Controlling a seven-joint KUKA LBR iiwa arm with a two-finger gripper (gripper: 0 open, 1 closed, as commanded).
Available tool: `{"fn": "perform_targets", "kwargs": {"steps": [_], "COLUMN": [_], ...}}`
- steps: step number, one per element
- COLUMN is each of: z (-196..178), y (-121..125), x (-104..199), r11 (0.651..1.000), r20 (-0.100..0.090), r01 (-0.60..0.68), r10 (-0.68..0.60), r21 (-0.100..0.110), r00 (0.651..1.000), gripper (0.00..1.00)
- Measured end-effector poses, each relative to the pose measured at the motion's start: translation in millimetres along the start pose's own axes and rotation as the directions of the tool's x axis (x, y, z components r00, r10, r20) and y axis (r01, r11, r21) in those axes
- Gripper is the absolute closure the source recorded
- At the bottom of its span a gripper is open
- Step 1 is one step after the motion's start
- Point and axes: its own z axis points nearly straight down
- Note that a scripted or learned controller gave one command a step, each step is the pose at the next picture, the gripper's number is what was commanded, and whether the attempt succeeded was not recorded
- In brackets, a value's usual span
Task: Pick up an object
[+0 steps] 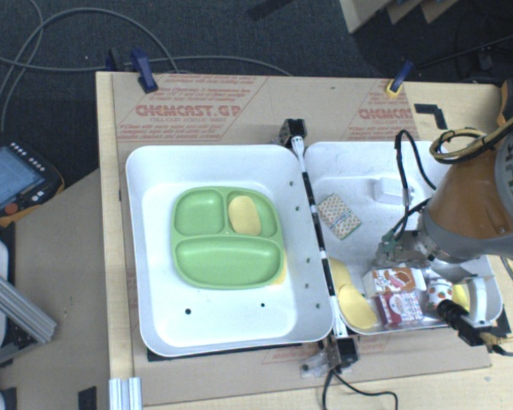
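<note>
Right bin (368, 156): tool (402, 250) above packet (399, 295).

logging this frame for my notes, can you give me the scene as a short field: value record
left bin: holds a green divided tray
tray contents: a pale yellow piece in the upper right compartment
right bin: a patterned packet, a yellow item at the near left corner, a red and white package
arm: reaches in from the right, over the right bin
end effector: low over the right bin, just above the red and white package
grasp: nothing visibly held
</note>
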Motion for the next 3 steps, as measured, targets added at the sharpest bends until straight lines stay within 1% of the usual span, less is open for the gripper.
{"fn": "perform_targets", "kwargs": {"steps": [3], "z": [-29], "y": [2], "x": [0], "r11": [1.000], "r20": [0.002], "r01": [-0.001], "r10": [0.001], "r21": [-0.006], "r00": [1.000], "gripper": [1.00]}}
